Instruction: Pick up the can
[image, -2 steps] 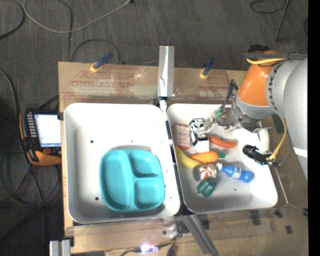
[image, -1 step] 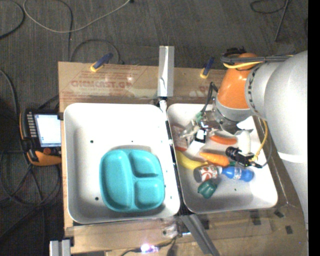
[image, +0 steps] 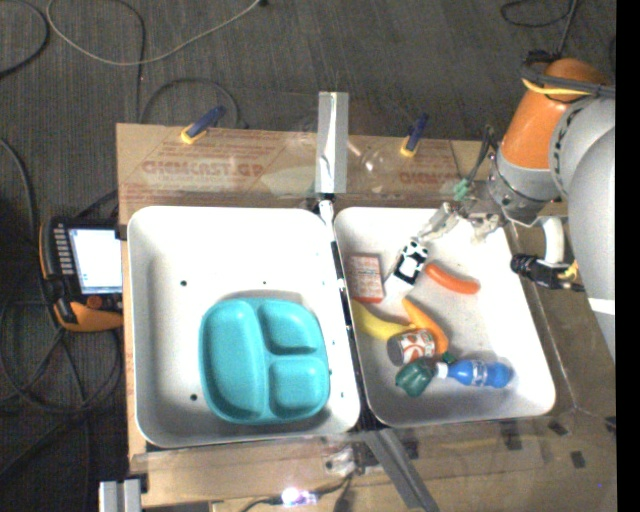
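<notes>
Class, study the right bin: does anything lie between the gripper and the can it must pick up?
Yes. The gripper hovers at the bin's far edge; a black-and-white item and an orange carrot-like piece lie between it and the can.

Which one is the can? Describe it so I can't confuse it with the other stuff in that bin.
Look in the right bin, near its front edge. The can lies on its side below the yellow banana and left of the blue bottle. It is the only silvery cylinder, with red markings on its side.
</notes>
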